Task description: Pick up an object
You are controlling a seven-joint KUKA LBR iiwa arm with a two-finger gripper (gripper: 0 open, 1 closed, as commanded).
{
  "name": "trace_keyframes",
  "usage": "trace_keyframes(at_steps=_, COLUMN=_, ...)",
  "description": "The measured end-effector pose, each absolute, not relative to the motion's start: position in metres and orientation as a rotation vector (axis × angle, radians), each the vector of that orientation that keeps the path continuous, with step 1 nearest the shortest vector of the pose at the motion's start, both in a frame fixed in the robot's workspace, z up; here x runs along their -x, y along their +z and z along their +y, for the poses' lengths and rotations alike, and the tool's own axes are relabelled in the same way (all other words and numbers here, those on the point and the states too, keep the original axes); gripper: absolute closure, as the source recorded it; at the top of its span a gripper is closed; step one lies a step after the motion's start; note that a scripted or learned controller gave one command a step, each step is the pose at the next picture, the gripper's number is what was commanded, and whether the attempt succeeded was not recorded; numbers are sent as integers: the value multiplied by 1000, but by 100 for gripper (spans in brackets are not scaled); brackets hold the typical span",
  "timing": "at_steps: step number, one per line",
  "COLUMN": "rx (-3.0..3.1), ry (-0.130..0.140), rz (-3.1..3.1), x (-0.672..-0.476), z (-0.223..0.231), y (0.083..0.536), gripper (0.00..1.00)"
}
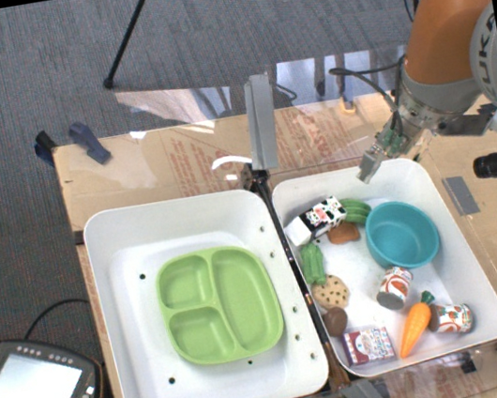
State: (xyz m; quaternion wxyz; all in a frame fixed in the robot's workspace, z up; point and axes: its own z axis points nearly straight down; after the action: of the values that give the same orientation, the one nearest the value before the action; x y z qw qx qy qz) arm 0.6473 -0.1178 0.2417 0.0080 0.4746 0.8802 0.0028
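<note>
My gripper (377, 159) hangs over the far rim of the right bin (457, 247), apart from everything inside it, and I see nothing in it. Below it in that bin lie a black-and-white toy car (317, 219), a teal bowl (402, 233), a chocolate-chip cookie (331, 293), a small can (395, 288), an orange carrot (414, 328), a second can (450, 318) and a red-and-white carton (368, 346). A green vegetable (357, 209) and a brown piece (343, 234) sit beside the car.
The left bin (117, 264) holds a green divided plate (219, 303). A grey upright post (262, 129) stands behind the wall between the bins. A handheld control pendant (36, 397) lies on the floor at the lower left.
</note>
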Motion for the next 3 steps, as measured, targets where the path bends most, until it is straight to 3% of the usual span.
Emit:
trace_keyframes(at_steps=1, rx=-1429, ry=-1, rz=2801, x=-613, z=-152, y=86, gripper=100)
trace_keyframes(at_steps=2, rx=-1426, ry=0, rz=2800, x=-614, z=-152, y=87, gripper=0)
trace_keyframes(at_steps=3, rx=-1424, ry=-7, rz=2812, x=-642, z=-96, y=86, gripper=0)
